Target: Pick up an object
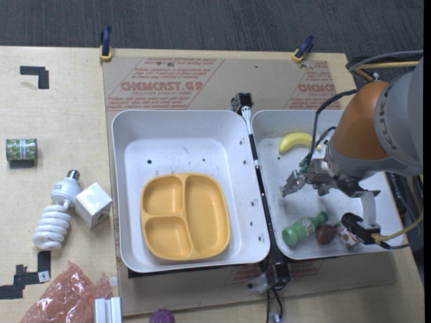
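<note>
My gripper [294, 182] hangs over the middle of the right bin [269, 200], with the grey arm and its orange band reaching in from the right. A yellow banana [295, 142] lies at the back of that bin, just beyond the gripper. A green bottle [304, 228] lies on its side near the bin's front wall, below the gripper. Beside it sit a brown rounded object [326, 234] and a small red-and-white item [349, 237]. Nothing is visibly held.
The left bin [128, 180] holds a yellow divided plate [185, 215]. On the bench to the left lie a spiral light bulb [55, 210], a white cube [93, 204], a green can [21, 150] and a red mesh bag [64, 295].
</note>
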`<state>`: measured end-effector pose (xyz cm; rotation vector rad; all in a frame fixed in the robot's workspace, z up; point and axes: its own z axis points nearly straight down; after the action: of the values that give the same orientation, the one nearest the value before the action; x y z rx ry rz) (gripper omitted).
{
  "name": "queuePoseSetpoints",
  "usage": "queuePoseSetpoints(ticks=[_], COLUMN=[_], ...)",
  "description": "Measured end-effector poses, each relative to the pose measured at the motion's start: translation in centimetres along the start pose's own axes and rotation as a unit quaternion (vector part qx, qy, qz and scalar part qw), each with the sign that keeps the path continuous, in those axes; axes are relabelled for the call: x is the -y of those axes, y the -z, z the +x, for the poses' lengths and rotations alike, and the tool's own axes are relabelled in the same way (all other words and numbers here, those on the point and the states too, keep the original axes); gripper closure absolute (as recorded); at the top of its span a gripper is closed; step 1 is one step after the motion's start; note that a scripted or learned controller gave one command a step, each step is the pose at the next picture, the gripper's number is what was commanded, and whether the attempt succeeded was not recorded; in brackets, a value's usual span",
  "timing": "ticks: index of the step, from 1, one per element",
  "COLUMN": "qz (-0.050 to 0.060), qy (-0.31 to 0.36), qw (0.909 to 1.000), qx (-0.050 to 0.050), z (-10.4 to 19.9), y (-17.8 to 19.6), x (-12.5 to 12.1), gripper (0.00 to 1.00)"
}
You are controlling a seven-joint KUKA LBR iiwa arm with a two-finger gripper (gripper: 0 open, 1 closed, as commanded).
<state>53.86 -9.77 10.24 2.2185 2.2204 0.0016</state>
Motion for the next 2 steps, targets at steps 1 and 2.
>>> queuePoseSetpoints(ticks=[1,2], qz=[0.001,0.002], qy=[0.001,-0.001], qw=[1.0,1.0], qx=[0.0,0.0], z=[-4.8,0.1], y=[-1.0,-1.0], x=[-8.7,-0.2], gripper=[0.0,0.0])
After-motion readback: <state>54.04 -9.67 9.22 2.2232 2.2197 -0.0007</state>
